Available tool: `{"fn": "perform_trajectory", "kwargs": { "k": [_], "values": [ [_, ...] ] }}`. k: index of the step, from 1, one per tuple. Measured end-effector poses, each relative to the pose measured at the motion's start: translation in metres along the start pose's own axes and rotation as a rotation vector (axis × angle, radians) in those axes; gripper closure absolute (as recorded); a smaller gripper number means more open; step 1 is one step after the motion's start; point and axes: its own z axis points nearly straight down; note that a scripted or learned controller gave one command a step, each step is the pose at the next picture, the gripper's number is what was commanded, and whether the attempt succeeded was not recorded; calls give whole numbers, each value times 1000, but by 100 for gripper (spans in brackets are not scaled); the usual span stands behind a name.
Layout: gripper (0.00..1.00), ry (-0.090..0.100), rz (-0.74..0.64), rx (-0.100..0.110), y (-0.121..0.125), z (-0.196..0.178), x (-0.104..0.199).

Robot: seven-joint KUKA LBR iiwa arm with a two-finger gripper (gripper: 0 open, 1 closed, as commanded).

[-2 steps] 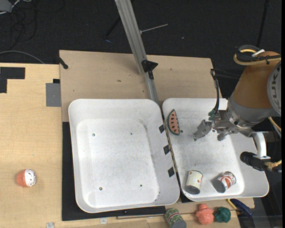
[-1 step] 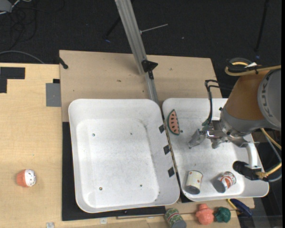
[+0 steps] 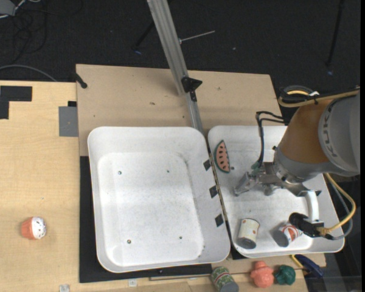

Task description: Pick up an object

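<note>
The arm [image 3: 319, 142] reaches in from the right, its orange band above the wrist, and hangs over the right bin [image 3: 234, 140]. The gripper [image 3: 246, 184] sits low over the middle of that bin, pointing left toward the divide between the 2 bins. Whether it is spread or closed I cannot tell; it is small and dark against the bin floor, and nothing can be seen held in it.

The right bin holds 3 things. A watermelon slice [image 3: 222, 156] lies near the bin's left wall, up and left of the gripper and apart from it. A white cup [image 3: 249, 232] lies on its side near the front edge, below the gripper. A red and white can [image 3: 288, 234] lies tipped beside the cup to the right, near a black and white part of the arm's tooling.

The left bin [image 3: 109, 140] is white with a few dark specks on its floor.

Outside the bins, a small red and white ball [image 3: 33, 228] rests on the wooden bench at far left. Along the front edge, below the right bin, sit a dark can [image 3: 222, 279], a pink toy [image 3: 261, 275] and a green toy [image 3: 285, 275], close together in a row. A metal rail [image 3: 173, 56] slants down from the top toward the gap between the bins
</note>
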Motion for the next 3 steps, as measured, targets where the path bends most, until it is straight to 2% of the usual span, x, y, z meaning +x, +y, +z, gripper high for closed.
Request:
{"fn": "perform_trajectory", "kwargs": {
  "k": [1,3],
  "values": [
    [100,1,6,0,0,-10,-1],
    [100,-1,-2,-5,17,-121,0]
  ]
}}
